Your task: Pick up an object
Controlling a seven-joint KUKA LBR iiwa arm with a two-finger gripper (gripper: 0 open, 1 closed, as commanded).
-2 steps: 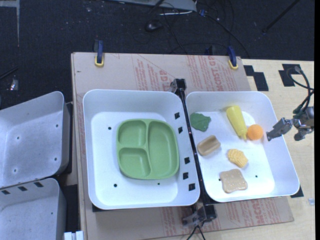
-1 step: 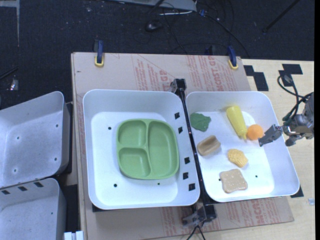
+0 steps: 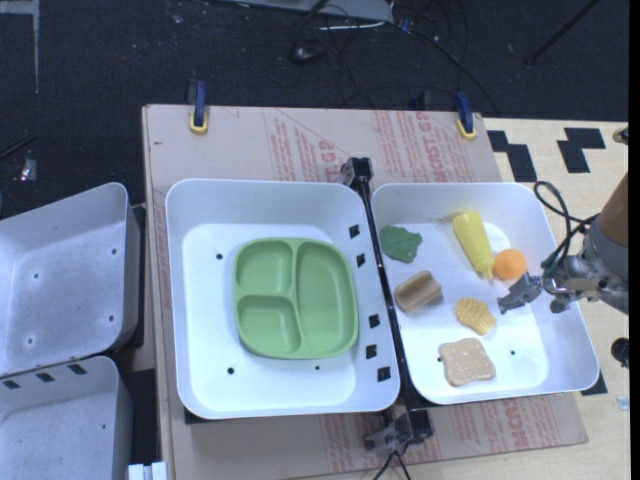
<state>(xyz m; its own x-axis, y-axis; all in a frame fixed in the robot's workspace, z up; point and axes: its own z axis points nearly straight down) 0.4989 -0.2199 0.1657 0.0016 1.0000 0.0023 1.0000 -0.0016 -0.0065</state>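
Note:
The right bin (image 3: 560,363) holds several toy foods: a green leafy piece (image 3: 400,243), a yellow bottle-shaped piece (image 3: 472,241), an orange ball (image 3: 510,264), a brown bread roll (image 3: 418,291), a yellow crinkled piece (image 3: 476,315) and a toast slice (image 3: 466,361). My gripper (image 3: 536,298) hangs over the right side of this bin, just below and right of the orange ball. Its two dark fingers are spread open with nothing between them.
The left bin (image 3: 195,368) carries a green divided plate (image 3: 297,298). A black divider (image 3: 378,268) runs between the two bins. Blue and yellow clamps (image 3: 199,106) hold the board at the back. Grey trays (image 3: 60,268) sit off to the left.

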